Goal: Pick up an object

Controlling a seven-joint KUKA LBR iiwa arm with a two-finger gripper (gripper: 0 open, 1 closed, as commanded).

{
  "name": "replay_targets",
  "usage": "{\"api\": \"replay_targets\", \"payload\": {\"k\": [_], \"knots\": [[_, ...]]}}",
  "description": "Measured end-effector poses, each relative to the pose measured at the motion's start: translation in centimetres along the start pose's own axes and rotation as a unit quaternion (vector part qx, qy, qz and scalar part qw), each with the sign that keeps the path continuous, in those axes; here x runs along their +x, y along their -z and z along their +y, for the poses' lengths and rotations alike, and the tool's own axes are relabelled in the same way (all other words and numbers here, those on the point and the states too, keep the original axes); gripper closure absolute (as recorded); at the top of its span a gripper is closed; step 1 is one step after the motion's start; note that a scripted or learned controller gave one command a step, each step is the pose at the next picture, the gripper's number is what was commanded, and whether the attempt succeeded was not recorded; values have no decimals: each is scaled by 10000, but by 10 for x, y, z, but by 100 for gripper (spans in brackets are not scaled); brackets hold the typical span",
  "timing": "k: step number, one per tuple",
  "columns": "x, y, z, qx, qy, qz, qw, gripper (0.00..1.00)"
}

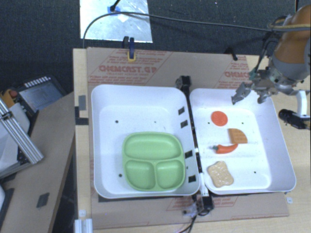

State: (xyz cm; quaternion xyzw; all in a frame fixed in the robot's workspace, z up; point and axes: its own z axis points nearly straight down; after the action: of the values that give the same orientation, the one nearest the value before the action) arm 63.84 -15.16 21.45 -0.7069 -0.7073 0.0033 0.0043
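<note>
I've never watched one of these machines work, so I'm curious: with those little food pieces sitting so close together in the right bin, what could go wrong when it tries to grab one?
1. The orange wedge and the red chili lie almost touching, so reaching for one may nudge or catch the other.
2. The red disc and the beige cracker look flat against the bin floor, so the fingers might slide over them.
3. The gripper hangs near the bin's far rim and could clip it going down.
</note>
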Motion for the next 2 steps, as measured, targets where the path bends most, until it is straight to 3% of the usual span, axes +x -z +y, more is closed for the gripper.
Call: {"api": "replay_targets", "payload": {"k": [1, 2], "knots": [[0, 8, 3, -60, 11, -10, 10000, 0], [8, -38, 0, -48, 20, -6, 10000, 0]]}}
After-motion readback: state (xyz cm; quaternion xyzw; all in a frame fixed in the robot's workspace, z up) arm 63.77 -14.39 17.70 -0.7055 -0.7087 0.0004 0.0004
